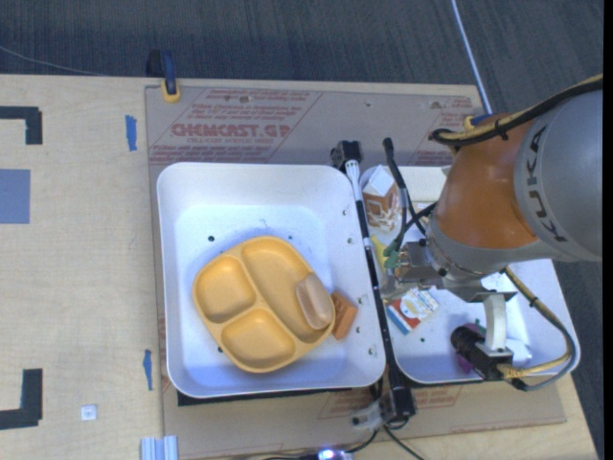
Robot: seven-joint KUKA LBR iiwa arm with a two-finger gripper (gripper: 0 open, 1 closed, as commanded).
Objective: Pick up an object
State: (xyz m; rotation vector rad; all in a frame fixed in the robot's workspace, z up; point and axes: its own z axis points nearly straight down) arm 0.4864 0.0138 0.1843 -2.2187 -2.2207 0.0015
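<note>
1. Gripper [406, 264]: low over the left side of the right bin [433, 372], close to the wall shared with the left bin [192, 199]. Mostly hidden beneath the wrist; whether it is open or closed cannot be told, and nothing can be seen held in it.
2. Packet [418, 307]: small, white with red and blue print, flat on the right bin's floor just in front of the gripper.
3. Carton [383, 203]: white and brown, lying at the far left of the right bin, just behind the gripper.
4. Green-yellow item [393, 254]: small, beside the gripper at the dividing wall; too hidden to identify.
5. Arm [565, 175]: grey, with orange band [484, 195], reaching in from the right above the right bin.
6. Tray [251, 305]: yellow, three compartments, resting in the near half of the left bin.
7. Tan oval [313, 301]: lying on the tray's right compartment.
8. Orange-brown piece [343, 315]: on the bin floor, touching the tray's right edge.
9. Board [239, 123]: printed sheet under both bins.
10. Clamp [169, 69]: blue, at the board's far left corner.
</note>
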